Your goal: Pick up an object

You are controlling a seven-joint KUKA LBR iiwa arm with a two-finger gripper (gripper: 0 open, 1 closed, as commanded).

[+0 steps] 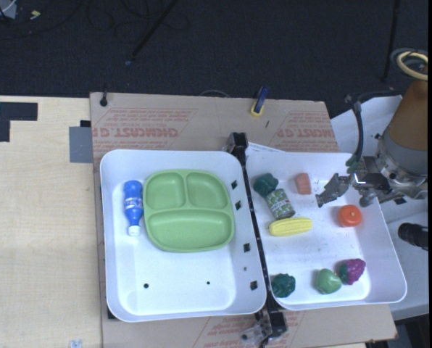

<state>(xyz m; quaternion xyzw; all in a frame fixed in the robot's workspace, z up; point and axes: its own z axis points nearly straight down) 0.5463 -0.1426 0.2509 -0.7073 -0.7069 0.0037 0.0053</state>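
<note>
My gripper point(349, 192) hangs over the right bin point(390, 267) near its far right side, fingers spread and nothing between them. An orange tomato point(350, 215) lies just in front of it. The same bin also has a yellow corn cob point(290, 227), a green can point(280, 204), a dark green toy point(265, 185), a salmon block point(303, 183), purple grapes point(353, 270), a light green pepper point(327, 281) and a dark green broccoli point(283, 285).
The left bin point(172, 288) carries a green divided plate point(188, 210) and a blue bottle point(132, 205) lying at its left. A black divider rail point(248, 216) runs between the bins. A yellow-blue clip point(259, 101) sits on the cardboard behind.
</note>
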